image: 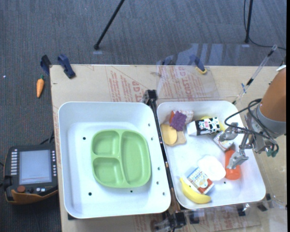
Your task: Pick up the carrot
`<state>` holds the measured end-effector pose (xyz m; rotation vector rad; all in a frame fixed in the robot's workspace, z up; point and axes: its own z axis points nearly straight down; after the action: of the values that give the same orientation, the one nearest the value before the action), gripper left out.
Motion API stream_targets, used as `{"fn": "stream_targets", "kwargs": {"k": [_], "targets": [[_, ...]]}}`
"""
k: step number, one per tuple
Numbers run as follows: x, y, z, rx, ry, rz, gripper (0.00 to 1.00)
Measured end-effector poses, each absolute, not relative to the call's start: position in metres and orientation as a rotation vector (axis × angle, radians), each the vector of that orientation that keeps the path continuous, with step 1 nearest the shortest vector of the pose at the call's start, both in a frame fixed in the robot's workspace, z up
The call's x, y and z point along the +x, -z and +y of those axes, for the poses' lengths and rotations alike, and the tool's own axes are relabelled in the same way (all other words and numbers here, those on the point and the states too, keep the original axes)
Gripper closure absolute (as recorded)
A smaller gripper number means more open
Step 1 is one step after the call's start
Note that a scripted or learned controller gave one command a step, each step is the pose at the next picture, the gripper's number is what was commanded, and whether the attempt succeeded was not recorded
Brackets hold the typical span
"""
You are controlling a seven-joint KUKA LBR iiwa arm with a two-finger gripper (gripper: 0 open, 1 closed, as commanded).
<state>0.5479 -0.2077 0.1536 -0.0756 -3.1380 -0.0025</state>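
Note:
An orange carrot lies against the right wall of the right bin. My gripper hangs just above it, coming in from the right. Its two metal fingers are spread open. The lower fingertip sits over the carrot's upper end, and the upper one is near a small pale item. Nothing is between the fingers. Much smaller, a second orange carrot lies on the floor to the left of the bench.
The right bin also holds a banana, a small carton, a white lid, a cow-print box, a purple item and a yellow piece. A green divided plate sits in the left bin.

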Motion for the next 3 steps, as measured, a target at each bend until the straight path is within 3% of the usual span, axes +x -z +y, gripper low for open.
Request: {"fn": "stream_targets", "kwargs": {"k": [1, 2, 3], "targets": [[0.477, -0.127, -0.211, 0.311, 0.005, -3.126, 0.0], [0.527, -0.086, -0.21, 0.442, 0.007, -3.11, 0.0], [0.611, -0.087, -0.21, 0.732, 0.007, -3.057, 0.0]]}}
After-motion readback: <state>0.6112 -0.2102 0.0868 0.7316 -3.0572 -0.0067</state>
